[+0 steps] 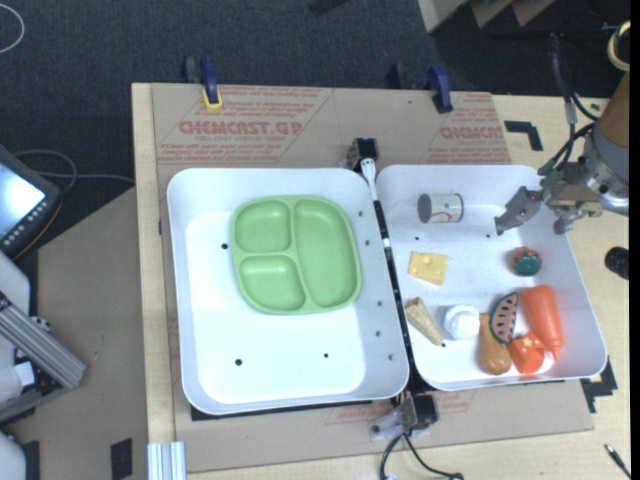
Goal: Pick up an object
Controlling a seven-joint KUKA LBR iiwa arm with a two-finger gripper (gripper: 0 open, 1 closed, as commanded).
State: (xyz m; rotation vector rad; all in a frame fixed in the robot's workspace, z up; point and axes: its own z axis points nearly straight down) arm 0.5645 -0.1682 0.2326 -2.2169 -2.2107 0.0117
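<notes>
The right bin (590,328) holds several small toys. A grey and white can (440,208) lies on its side near the back. A yellow cheese block (429,267) sits mid-left, and a small red and green ball (526,261) lies mid-right. At the front lie a tan wedge (424,320), a white cap (462,321), a brown sausage shape (490,348), a watermelon slice (505,313), an orange carrot-like piece (543,318) and a red piece (527,353). My gripper (538,218) hangs over the bin's back right, open, fingers spread, nothing between them, above and behind the ball.
The left bin (200,348) holds a green divided plate (297,253). A black ridge (385,258) separates the two bins. Blue clamps (438,88) stand at the cardboard's back edge. The arm enters from the right edge.
</notes>
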